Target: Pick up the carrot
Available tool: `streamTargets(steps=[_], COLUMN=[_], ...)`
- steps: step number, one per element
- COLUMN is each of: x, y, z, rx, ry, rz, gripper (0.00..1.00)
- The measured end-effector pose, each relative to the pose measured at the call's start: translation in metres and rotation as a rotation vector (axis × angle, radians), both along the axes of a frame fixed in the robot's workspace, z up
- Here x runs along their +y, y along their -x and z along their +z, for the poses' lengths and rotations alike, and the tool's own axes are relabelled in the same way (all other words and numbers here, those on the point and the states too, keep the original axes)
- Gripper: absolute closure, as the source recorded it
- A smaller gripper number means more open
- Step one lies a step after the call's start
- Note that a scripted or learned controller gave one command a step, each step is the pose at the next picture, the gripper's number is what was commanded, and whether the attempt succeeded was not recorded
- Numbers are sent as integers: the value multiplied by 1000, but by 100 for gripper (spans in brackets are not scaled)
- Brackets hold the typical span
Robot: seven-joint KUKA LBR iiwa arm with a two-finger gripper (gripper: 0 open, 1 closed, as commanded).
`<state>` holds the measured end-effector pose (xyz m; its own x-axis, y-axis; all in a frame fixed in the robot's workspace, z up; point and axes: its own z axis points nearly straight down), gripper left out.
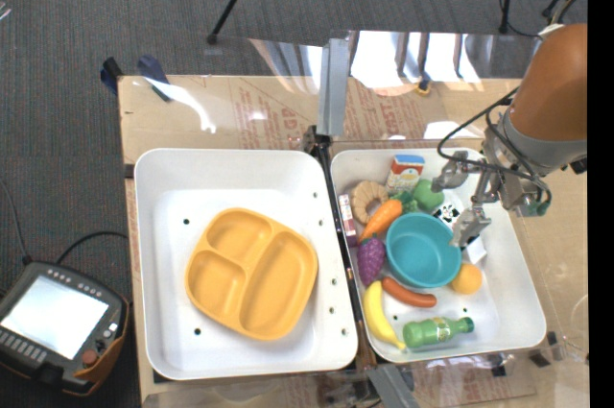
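Green bottle [437, 331], glossy plastic, lies on its side at the near edge of the right bin [523, 305], beside a curved yellow banana [381, 315] and a smooth red sausage [409, 293]. Behind them sits a round teal bowl [422, 251], with a knobbly purple grape bunch [371, 260] just to its left. Tapered orange carrot [382, 217] lies at the bowl's far left rim. Metal gripper [471, 226] hangs above the bowl's right side, well apart from the carrot; whether it is open cannot be told. Left bin [163, 180] holds a yellow three-compartment tray [252, 273].
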<state>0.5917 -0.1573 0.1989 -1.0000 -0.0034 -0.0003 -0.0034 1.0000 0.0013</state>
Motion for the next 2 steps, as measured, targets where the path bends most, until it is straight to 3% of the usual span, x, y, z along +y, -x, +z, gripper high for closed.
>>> streamTargets(steps=[1, 2], x=[39, 71], y=[-50, -33], z=[-112, -109], rx=[0, -8], ry=[-2, 8], rz=[188, 15], gripper=[0, 0])
